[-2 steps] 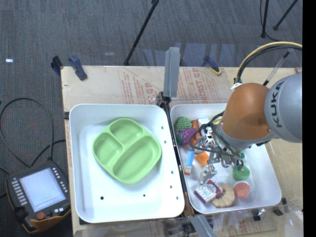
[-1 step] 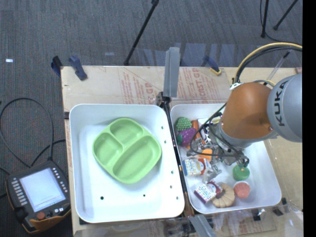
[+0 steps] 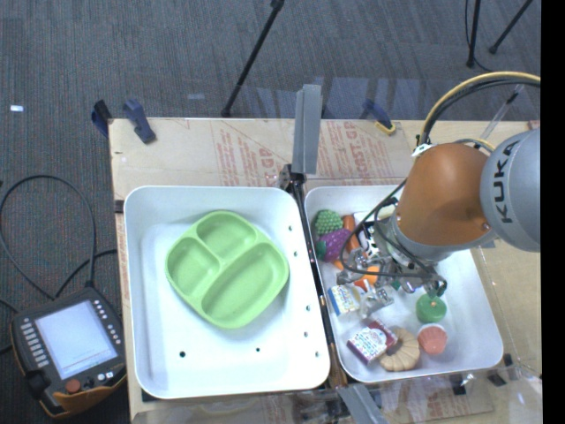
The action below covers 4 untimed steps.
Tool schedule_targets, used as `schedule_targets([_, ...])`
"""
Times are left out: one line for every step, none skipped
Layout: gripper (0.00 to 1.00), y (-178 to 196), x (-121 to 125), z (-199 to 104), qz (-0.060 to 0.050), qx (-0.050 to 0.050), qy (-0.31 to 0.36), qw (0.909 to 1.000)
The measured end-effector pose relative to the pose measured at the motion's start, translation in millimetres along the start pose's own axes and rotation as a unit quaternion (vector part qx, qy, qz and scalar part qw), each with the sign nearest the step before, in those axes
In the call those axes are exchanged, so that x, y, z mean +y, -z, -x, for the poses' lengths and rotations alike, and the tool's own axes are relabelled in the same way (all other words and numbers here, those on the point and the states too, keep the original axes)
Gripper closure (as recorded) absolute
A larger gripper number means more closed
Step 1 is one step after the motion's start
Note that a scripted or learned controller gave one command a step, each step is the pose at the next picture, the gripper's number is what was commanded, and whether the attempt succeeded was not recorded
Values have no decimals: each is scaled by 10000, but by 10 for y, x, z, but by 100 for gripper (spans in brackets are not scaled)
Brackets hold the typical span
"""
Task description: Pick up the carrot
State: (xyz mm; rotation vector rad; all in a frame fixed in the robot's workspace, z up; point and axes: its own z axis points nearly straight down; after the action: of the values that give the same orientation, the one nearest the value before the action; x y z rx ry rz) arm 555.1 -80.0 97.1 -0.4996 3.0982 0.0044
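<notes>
The carrot (image 3: 363, 278), of which a small orange part shows, lies in the right bin (image 3: 472, 325) near its middle. My gripper (image 3: 371, 283) hangs low right over it, under the orange wrist band, and its metal parts crowd around the orange piece. The wrist hides most of the carrot, and I cannot make out whether anything is gripped.
Around the gripper lie purple grapes (image 3: 334, 241), a green knobbly toy (image 3: 327, 222), a white packet (image 3: 344, 299), a red-and-white box (image 3: 371, 341), a cookie (image 3: 402, 352), a green round piece (image 3: 432, 307) and a pink one (image 3: 433, 338). A green divided plate (image 3: 228, 268) sits in the left bin (image 3: 146, 343).
</notes>
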Motion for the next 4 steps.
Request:
schedule_targets([100, -99, 190, -620, -1, 25, -684, 9977])
schedule_targets([0, -93, 186, -604, -11, -1, -681, 9977])
schedule_targets([0, -96, -54, -93, -6, 13, -1510, 9885])
schedule_targets([100, -2, -40, -83, -1, 13, -1486, 9889])
